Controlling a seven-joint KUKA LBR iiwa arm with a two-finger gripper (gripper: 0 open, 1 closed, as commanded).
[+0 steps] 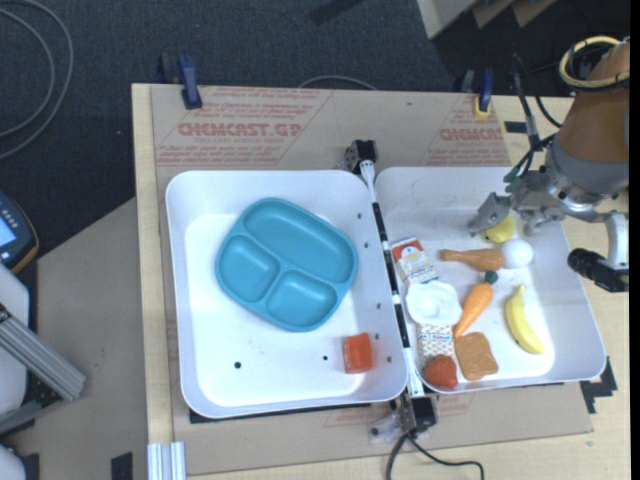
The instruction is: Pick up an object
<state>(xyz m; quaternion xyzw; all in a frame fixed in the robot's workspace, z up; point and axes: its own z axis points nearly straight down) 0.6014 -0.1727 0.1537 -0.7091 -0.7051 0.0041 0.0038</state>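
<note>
Left bin (190, 268): blue three-compartment plastic plate (287, 263); small orange block (357, 352) at 5 o'clock.
Right bin (440, 190): small yellow toy piece (501, 231) at 1 o'clock.
End effector (512, 211): over it, grip state unreadable.
Advice: centre on piece, descend straight.

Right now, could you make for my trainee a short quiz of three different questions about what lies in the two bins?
1. True or false: the blue tray lies in the right bin.
2. Which item lies beside the tray in the left bin? A) banana B) orange block C) carrot
3. Fill in: the end effector hovers over the ___ bin.

Key: 1 false. 2 B, the orange block. 3 right.
</note>
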